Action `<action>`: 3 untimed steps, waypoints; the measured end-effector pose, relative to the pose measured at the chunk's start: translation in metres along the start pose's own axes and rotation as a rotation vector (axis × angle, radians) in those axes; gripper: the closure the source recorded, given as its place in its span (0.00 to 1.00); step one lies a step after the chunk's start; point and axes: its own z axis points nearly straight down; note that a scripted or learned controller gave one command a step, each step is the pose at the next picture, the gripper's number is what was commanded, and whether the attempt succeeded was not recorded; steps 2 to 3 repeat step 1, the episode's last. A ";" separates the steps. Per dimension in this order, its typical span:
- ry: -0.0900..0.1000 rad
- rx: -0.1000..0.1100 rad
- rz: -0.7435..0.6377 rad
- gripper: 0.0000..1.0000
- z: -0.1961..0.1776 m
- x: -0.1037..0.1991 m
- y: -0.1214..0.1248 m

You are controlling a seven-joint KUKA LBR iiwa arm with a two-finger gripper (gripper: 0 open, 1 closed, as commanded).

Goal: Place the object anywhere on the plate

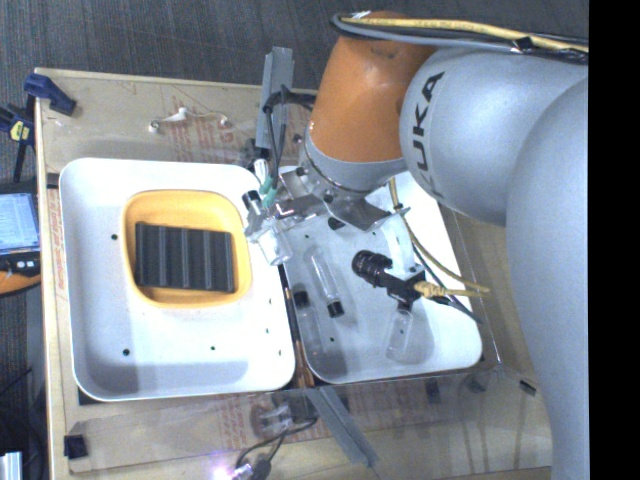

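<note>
Dark grey ridged block (185, 256): lies flat on the yellow plate (183, 205), about centred, its four ribs running away from the camera. Yellow rim shows on all sides of it, widest on the far side. Nothing touches the block.

Plate sits in the left white bin (150, 368), nearer that bin's far wall than its near wall. Bare white floor lies on the near side of the plate, with a few small dark dots in it.

Right of the plate, past the shared bin walls, is the right white bin (460, 353). The gripper (345, 293) hangs over that bin's floor, well apart from the plate and the block. Whether it is spread or closed: cannot tell, as clear parts and glare blur together there. A black cylindrical part (375, 266) with a brass fitting and thin cables juts out beside it, on the side away from the plate.

The arm (500, 138) comes in from right of the plate, grey with an orange band (365, 78) above the wrist, and covers much of the right bin's far half.

Wooden bench (130, 118) shows beyond the plate. A blue clamp (47, 92) grips the bench corner far-left of the plate. A small lit screen (18, 223) sits left of the plate, off the bench edge.
</note>
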 end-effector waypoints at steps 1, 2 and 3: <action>-0.001 -0.002 0.000 0.00 0.000 0.000 0.001; -0.001 -0.002 0.000 0.00 0.000 0.000 0.001; -0.001 -0.002 0.000 0.00 0.000 0.000 0.001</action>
